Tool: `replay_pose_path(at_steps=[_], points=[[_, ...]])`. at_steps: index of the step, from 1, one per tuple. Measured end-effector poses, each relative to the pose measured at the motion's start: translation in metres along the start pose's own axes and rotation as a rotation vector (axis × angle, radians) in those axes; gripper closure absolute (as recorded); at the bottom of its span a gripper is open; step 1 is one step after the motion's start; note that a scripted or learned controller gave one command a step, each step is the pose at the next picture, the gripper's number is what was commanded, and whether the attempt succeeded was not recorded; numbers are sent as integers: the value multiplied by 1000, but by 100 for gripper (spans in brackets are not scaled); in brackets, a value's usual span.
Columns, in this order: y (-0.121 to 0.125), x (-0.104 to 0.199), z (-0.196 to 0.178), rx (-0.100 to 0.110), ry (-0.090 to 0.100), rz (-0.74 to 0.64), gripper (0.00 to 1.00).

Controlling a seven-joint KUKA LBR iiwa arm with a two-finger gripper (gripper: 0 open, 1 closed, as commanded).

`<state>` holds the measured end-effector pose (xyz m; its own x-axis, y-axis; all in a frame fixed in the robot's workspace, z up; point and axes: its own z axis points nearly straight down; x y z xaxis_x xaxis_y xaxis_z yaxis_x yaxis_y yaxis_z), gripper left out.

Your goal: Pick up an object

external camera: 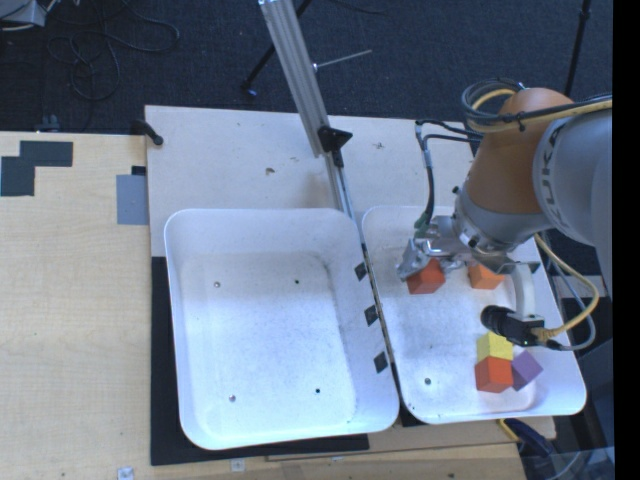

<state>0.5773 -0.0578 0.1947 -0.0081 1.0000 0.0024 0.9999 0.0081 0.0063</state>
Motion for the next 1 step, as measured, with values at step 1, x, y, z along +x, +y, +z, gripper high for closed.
replay_pose_path(at_steps=[1], points=[[3, 96, 6, 10, 1, 1, 100]])
